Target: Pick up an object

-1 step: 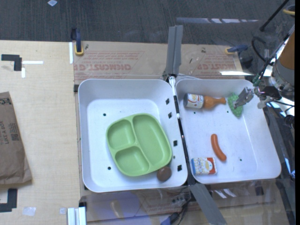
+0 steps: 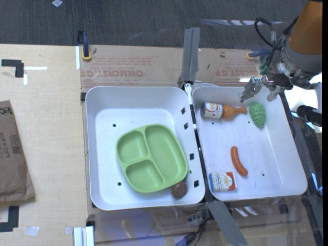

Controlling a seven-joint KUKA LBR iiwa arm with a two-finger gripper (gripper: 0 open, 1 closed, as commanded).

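Note:
My gripper (image 2: 261, 91) hangs over the far edge of the right bin (image 2: 287, 152), at the end of the grey and orange arm. It is open, with nothing between its fingers. Just below it to the left lies an orange bottle with a white label (image 2: 221, 110). A green bumpy object (image 2: 258, 115) lies beside the bottle's neck, right under the gripper. Nearer the front of this bin are a reddish sausage (image 2: 239, 161) and a small white carton (image 2: 223, 181).
The left bin (image 2: 102, 137) holds a green divided plate (image 2: 151, 158) and a small brown round object (image 2: 179, 190) at its front right corner. A grey divider (image 2: 190, 55) rises behind the bins' shared wall. A brown paper bag (image 2: 13, 152) lies far left.

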